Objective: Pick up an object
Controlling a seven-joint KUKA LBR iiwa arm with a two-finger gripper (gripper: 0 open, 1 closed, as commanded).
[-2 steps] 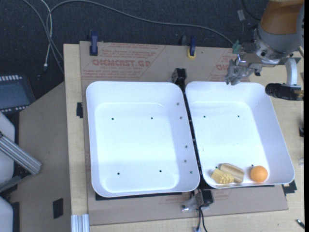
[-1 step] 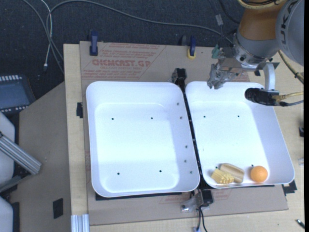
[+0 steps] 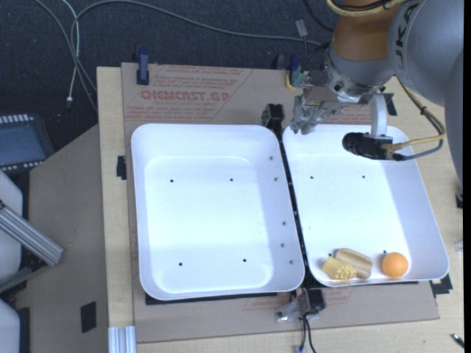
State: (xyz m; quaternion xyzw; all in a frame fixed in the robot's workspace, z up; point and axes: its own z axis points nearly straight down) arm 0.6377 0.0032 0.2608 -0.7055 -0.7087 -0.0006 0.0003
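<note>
Well apart from the jaws [image 3: 303, 123], at the right bin's [image 3: 368, 219] near edge, lie an orange ball [image 3: 395, 264], a tan bread roll [image 3: 355, 258] and a yellow corn piece [image 3: 339, 270], while the jaws hang at its far left corner, their spread impossible to tell.

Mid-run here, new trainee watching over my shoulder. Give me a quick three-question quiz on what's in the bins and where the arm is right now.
1. True or false: the orange ball lies in the left bin.
2. Multiple choice: the tool is (A) at the far edge of the right bin, (B) directly above the corn cob, (C) over the middle of the left bin.
3. Fill in: the tan bread roll lies right beside the ____.

Key
1. False; it lies in the right bin's near corner.
2. A
3. corn cob
</note>
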